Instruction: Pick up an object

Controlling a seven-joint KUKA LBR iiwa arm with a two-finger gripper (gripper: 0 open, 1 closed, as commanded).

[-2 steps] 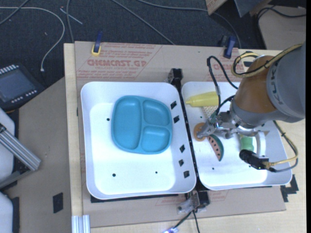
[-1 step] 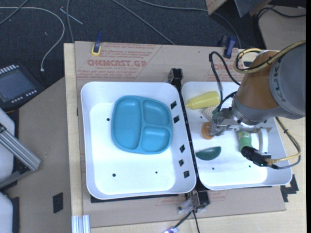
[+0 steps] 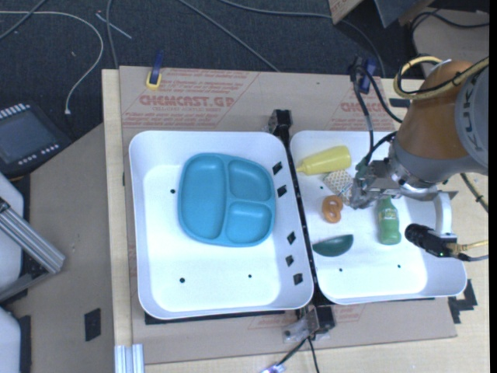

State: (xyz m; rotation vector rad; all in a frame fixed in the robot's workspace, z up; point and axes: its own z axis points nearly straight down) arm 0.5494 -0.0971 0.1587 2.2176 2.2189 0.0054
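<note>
My gripper hangs low over the middle of the right bin. Just left of it and a little nearer lies a small orange ring-shaped piece. A green bottle lies to the gripper's right and slightly nearer. A yellow oblong thing rests farther back in the bin. A pale speckled piece lies close to the gripper's left. A dark green curved piece sits nearer the front. Nothing shows between the fingers.
The left bin holds a blue divided plate. A black divider with clips runs between the two bins. Cables trail over the dark floor beyond the bench.
</note>
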